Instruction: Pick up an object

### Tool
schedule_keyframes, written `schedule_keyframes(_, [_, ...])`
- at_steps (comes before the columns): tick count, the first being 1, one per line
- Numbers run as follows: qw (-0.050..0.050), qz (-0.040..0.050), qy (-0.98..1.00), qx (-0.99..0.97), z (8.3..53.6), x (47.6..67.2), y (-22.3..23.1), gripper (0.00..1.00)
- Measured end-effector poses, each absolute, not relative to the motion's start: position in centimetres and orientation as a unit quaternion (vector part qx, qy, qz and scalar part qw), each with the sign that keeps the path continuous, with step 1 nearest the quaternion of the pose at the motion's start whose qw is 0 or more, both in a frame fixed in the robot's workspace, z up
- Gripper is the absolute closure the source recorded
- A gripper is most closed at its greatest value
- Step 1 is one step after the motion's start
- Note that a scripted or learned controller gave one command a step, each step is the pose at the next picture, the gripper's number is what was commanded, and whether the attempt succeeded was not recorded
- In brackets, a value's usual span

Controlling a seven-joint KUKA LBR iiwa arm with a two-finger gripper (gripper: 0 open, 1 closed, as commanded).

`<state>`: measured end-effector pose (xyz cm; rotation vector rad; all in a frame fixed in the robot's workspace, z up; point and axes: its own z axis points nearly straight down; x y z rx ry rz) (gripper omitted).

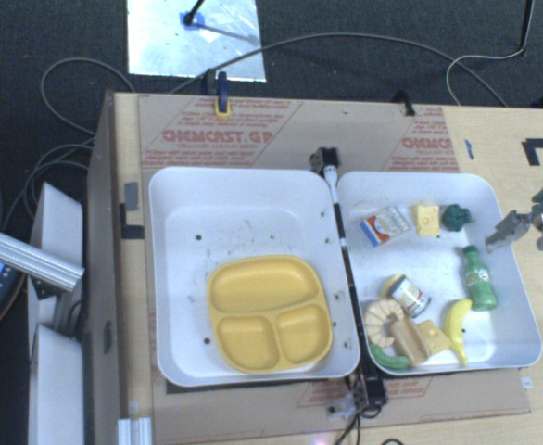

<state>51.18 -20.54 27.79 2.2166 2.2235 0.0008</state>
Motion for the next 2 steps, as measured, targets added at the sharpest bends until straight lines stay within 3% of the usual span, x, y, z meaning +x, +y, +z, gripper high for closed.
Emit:
schedule_keyframes(1, [0.000,0.0003,0.709,0.706,20.2,61.5,-18.0,0.00])
schedule_keyframes(2, [0.001,0.0000,0.709,0.706,15.4,65.5,-20.7,0.00])
